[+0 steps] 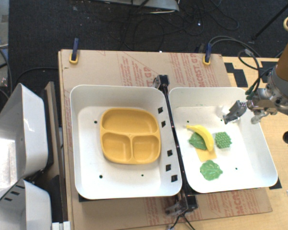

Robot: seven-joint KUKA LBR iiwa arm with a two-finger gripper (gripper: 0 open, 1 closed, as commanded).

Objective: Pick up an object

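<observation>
Yellow plastic marks the two brightest things on the bench: a divided tray lies in the left bin, and a toy banana lies in the right bin, just right of the frame's centre. The banana rests partly across a flat green leaf piece and a pale yellow slab. Just beside it, to the right, a knobbly green piece is seen, and lower in the bin a rounded green piece lies apart from the rest.

The gripper is seen at the upper right of that bin, above the cluster and touching none of it. Whether its claw is wide or narrow cannot be told from this angle; nothing is seen between its tips.

The step in hand is judged to be the approach. The rounded green piece is probably the best target, since it lies clear of its neighbours. The claw should be centred over it and lowered straight, well away from the bin wall, so that nothing is pushed aside before closing.
</observation>
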